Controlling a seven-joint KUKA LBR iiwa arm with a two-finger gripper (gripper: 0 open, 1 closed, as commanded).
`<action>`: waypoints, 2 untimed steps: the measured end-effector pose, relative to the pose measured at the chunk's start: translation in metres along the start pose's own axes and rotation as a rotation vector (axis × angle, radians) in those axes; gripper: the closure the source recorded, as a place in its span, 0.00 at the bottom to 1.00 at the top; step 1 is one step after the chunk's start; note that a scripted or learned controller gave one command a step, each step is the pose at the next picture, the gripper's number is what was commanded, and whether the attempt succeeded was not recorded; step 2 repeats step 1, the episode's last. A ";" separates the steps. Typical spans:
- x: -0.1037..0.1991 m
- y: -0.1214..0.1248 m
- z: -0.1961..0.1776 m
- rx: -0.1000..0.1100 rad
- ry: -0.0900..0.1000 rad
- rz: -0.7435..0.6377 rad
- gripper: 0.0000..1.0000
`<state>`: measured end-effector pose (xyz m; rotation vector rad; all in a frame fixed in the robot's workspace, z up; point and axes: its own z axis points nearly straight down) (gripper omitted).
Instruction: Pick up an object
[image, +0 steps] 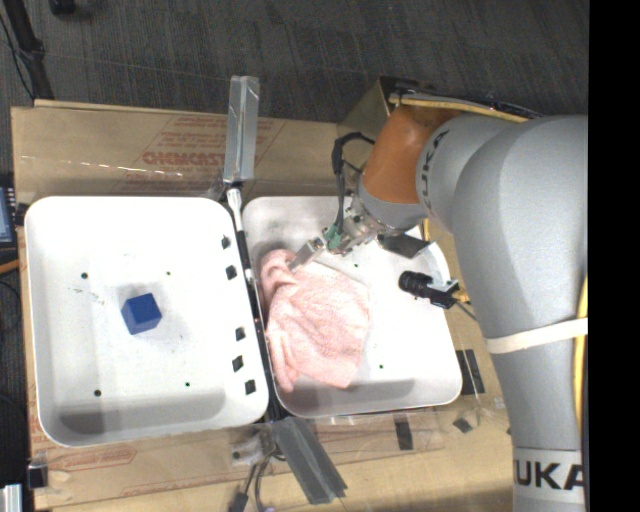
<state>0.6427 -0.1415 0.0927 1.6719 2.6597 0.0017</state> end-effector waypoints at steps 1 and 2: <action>-0.049 -0.027 -0.033 0.001 -0.001 0.150 0.00; -0.049 -0.027 -0.033 0.001 -0.001 0.150 0.00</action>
